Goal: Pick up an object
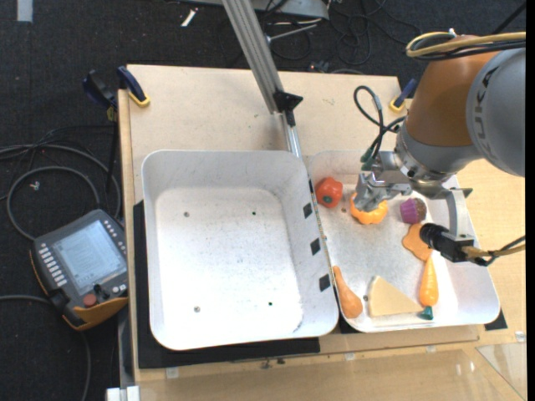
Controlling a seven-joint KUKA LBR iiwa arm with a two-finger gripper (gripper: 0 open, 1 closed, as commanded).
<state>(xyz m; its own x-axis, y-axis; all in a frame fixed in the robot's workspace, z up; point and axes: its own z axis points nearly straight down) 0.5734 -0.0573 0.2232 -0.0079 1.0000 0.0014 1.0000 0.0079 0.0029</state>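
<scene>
1. Sitting side by side on the pale wooden worktop (209, 115) are two shallow white bins; the left bin (221, 245) fills the middle of the frame and shows nothing but small dark specks on its floor.
2. Right of it, the right bin (476, 295) holds all the loose things, and its left rim is overlapped by the left bin's raised edge.
3. At the upper left of the right bin lies a red tomato-like toy (329, 191) with a dark stem end.
4. Just right of it sits a yellow-orange rounded toy (370, 214), directly under the pincer (369, 197).
5. Coming down from the grey and orange arm (468, 98) at the upper right of the frame, the pincer has its tip on top of that yellow-orange toy; whether its fingers are spread or closed, or gripping anything, I cannot tell from this angle.
6. A purple rounded toy (410, 210) rests just right of the yellow-orange one, partly behind the arm's grey bracket.
7. Below the purple toy lies a flat orange piece (414, 242), touched by a black fitting on the arm's cable.
8. A small carrot (428, 285) with a green tip points toward the lower edge of the bin.
9. A pale wedge like cheese (391, 299) lies at the bin's lower middle, and an orange carrot-shaped toy (348, 295) lies beside it against the left rim.
10. At the left of the frame a handheld control pendant (79, 261) lies on the dark floor; its screen text is too small to read.
</scene>
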